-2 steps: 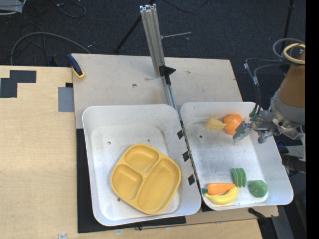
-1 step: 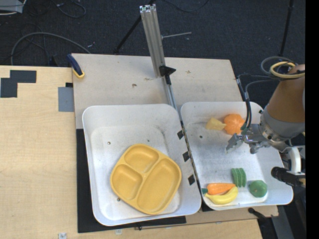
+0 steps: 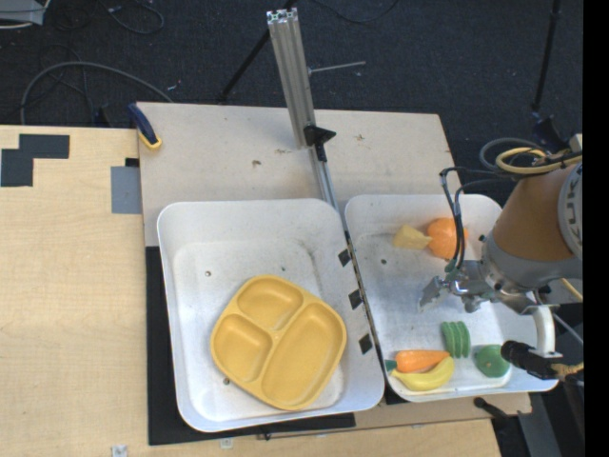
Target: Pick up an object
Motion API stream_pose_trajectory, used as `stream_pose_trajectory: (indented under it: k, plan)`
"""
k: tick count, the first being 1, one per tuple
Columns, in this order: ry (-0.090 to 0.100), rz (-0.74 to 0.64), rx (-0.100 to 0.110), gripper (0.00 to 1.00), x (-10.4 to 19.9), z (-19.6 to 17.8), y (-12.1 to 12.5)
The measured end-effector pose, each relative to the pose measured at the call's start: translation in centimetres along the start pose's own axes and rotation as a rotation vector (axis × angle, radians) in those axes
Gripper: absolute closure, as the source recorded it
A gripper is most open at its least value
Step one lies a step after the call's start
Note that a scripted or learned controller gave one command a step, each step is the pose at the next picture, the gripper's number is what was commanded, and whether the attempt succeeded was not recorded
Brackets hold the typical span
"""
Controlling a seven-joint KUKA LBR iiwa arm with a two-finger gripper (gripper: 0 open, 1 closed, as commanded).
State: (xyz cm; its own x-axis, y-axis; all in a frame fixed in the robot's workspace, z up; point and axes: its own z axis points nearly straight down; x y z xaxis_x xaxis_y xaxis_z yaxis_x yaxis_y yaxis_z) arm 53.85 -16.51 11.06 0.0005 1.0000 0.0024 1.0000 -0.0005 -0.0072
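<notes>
Two shallow white bins side by side on the tabletop (image 3: 238, 150). Left bin (image 3: 190, 227): a yellow divided plate (image 3: 278, 340) with three compartments, lying flat toward the near half. Right bin (image 3: 400, 293): toy foods along its edges. Far side: an orange round fruit (image 3: 440, 237) touching a pale yellow wedge (image 3: 411, 238) on its left. Near edge: a small orange carrot-like piece (image 3: 419, 359) resting right against a yellow banana (image 3: 425, 377). Just right of those, a green ridged piece (image 3: 456, 338), and further right a green rounded piece (image 3: 490, 361) near the bin's corner.

Grey arm (image 3: 542, 222) with orange band reaching in from the right over the right bin. Gripper (image 3: 449, 288) low above the bin's bare middle, between the orange fruit and the green ridged piece, apart from both. Fingers spread a little, nothing seen between them.

Upright metal post (image 3: 291, 74) behind the bins, rising from the tabletop.
</notes>
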Motion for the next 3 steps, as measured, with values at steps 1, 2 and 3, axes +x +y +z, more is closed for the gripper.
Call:
stream_pose_trajectory:
  k: [1, 2, 3]
  plan:
    - [-0.001, 0.004, -0.002, 1.0, -0.2, -1.2, 0.0]
    - [-0.003, 0.0, -0.008, 1.0, -0.3, -5.4, 0.2]
    - [-0.003, -0.001, -0.009, 1.0, -0.3, -9.6, 0.2]
